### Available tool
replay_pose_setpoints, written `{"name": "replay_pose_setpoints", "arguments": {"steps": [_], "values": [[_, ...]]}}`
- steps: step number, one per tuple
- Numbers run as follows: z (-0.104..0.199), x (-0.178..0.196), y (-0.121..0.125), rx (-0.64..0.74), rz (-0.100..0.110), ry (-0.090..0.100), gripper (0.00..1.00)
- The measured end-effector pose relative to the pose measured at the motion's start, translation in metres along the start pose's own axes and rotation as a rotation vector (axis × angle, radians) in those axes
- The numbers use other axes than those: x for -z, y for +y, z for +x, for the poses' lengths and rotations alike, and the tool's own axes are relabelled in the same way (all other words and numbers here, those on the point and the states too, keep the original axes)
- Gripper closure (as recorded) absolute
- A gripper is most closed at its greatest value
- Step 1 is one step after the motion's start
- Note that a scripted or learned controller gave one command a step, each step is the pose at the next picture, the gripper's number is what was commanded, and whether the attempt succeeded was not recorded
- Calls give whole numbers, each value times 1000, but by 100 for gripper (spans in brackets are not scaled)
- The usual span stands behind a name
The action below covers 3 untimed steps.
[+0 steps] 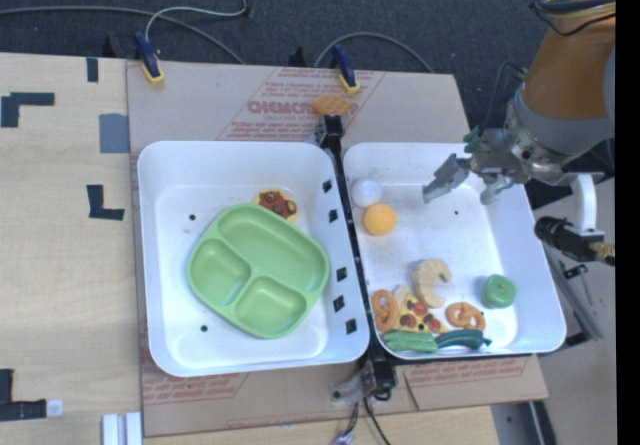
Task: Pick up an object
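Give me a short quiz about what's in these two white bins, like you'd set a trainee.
1. True or false: the green tray lies in the right bin.
2. Which sits nearest the orange ball? A) white ball B) green round piece C) pretzel
3. Over which bin does the gripper hang?

Key: 1. False, it lies in the left bin. 2. A. 3. The right bin.
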<state>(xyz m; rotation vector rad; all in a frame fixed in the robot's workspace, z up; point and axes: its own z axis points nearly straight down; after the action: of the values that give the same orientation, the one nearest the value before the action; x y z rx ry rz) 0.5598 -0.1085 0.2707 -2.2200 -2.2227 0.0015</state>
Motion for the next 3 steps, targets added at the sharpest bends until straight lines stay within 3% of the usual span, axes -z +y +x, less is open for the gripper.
{"name": "replay_pose_setpoints", "arguments": {"steps": [1,2,3], "values": [[5,-184,24,1,-4,1,0],[8,-185,96,1,-3,0,0],[-6,-184,46,0,-3,-1,0]]}}
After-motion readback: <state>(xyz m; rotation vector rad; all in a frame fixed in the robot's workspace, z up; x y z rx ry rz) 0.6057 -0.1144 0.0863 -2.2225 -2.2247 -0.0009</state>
